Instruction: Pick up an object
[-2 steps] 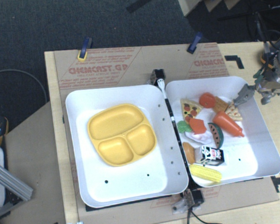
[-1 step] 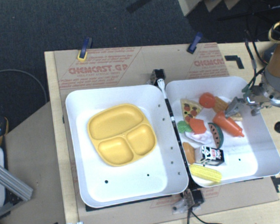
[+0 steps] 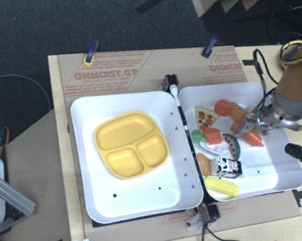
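The right bin [image 3: 280,177] holds a heap of toy food. In it lie a pizza slice [image 3: 205,116], a red tomato [image 3: 223,106], a red block [image 3: 212,134], a green piece [image 3: 197,136], a watermelon slice [image 3: 232,145], a bread roll [image 3: 204,164], a black-and-white carton [image 3: 229,167] and a corn cob [image 3: 222,186]. My gripper [image 3: 251,121] reaches in from the right, low over the bin's far right part. It sits among orange pieces [image 3: 238,111], just above an orange carrot [image 3: 253,138]. Nothing visibly hangs from it.
The left bin [image 3: 94,189] carries a yellow divided plate [image 3: 130,144]. A black divider [image 3: 182,125] runs between the bins. The grey and orange arm [image 3: 293,88] covers the right bin's far right corner. Clamps [image 3: 89,53] hold the board at the back.
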Controlling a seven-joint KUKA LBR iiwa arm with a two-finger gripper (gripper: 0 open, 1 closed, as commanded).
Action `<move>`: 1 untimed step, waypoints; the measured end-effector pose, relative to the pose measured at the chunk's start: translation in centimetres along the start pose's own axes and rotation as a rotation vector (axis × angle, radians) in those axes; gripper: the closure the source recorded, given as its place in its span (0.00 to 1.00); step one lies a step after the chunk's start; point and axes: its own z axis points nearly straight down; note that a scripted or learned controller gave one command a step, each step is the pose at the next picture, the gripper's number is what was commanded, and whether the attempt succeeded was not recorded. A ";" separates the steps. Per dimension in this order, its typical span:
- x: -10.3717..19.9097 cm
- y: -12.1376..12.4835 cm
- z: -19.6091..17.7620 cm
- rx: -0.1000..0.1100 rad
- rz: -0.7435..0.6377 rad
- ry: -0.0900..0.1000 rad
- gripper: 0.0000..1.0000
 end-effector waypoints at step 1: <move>0.1 0.0 0.9 -0.003 0.000 -0.001 0.00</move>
